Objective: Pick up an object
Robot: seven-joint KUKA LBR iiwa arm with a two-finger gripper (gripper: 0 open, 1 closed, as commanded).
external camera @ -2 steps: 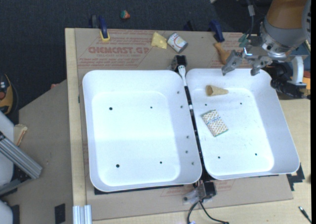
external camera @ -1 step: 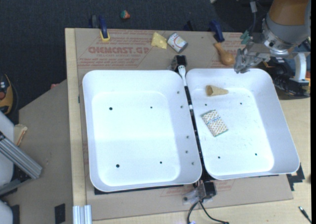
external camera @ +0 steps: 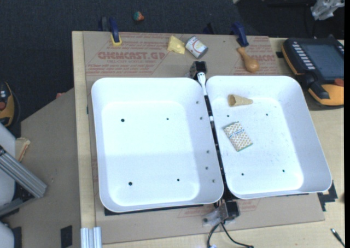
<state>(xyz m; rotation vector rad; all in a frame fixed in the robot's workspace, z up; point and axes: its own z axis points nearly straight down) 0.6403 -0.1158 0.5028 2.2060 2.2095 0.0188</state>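
Lying in the right bin (external camera: 306, 132) are two candidates for the pick: a small patterned packet (external camera: 238, 136) flat on the floor toward the bin's left side, and a tan cone-shaped piece (external camera: 239, 100) near the far wall. The left bin (external camera: 109, 132) sits just beside it, the two rims touching along the middle. Beyond the bins, on the brown board (external camera: 142, 54), rest a yellow wedge (external camera: 175, 45), a small box (external camera: 196, 47) and a wooden pear-shaped thing (external camera: 249, 61).

I cannot tell how the arm's tool stands, so the approach is a matter of guesswork. The packet looks thin and flat, so a descent that stops short would likely close on air, and one slightly off-centre could push it aside. The cone may roll away, and its closeness to the wall leaves little room.
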